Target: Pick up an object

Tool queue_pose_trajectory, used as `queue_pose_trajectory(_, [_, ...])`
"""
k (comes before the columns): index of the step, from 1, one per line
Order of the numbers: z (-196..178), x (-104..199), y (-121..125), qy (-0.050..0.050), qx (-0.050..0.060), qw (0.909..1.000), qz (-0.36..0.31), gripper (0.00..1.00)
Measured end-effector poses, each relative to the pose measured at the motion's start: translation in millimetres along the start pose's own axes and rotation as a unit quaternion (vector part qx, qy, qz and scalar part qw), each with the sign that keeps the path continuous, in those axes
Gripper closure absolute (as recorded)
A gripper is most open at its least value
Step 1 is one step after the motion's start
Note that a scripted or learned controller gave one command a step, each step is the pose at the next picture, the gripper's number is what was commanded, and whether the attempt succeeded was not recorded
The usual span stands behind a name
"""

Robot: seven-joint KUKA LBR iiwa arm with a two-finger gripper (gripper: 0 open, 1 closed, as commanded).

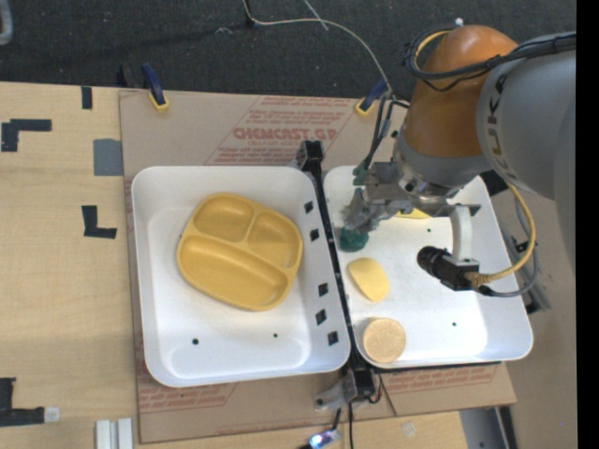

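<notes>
Nearest the camera, in the right bin [505, 344], a round tan disc [384, 339] lies flat by the front edge, and just beyond it a pale yellow lump [369, 278]. Beyond that sits the likely target — a small dark green object [353, 241], close to the divider between the bins. It looks light and rigid, probably smooth plastic and a little slippery; a pinch across its narrow width, taken from above, seems the sound way to hold it. The gripper [360, 218] is low over it, its tip right at or touching the object's upper side, but whether it is parted or closed on the thing cannot be told from here. In the left bin [150, 251] lies a yellow divided tray [241, 250], well apart. Farthest back — a yellow scrap [410, 214], half hidden beneath the wrist
</notes>
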State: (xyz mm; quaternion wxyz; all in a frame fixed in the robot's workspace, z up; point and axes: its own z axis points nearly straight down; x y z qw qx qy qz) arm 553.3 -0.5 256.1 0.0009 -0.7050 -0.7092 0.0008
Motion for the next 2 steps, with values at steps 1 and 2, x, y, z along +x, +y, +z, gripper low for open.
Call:
queue_pose_trajectory(1, [-0.2, 42.4, 26.7, 0.0, -0.001, 1.0, 0.0, 1.0])
queue_pose_trajectory(2, [21.9, 88.3, 55.8, 0.0, 0.0, 1.0, 0.0, 1.0])
